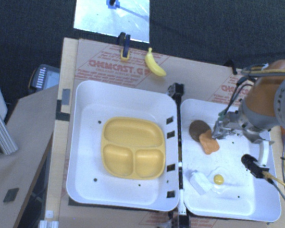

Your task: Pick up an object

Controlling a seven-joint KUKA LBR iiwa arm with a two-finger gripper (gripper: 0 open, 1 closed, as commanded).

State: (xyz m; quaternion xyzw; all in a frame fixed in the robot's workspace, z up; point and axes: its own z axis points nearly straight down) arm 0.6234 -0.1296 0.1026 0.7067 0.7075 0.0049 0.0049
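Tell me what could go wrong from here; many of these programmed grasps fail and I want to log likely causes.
1. The gripper sits where the orange piece touches the brown disc, so it may pinch both or nudge one away.
2. The orange piece looks small and irregular, so it may slip out when lifted.
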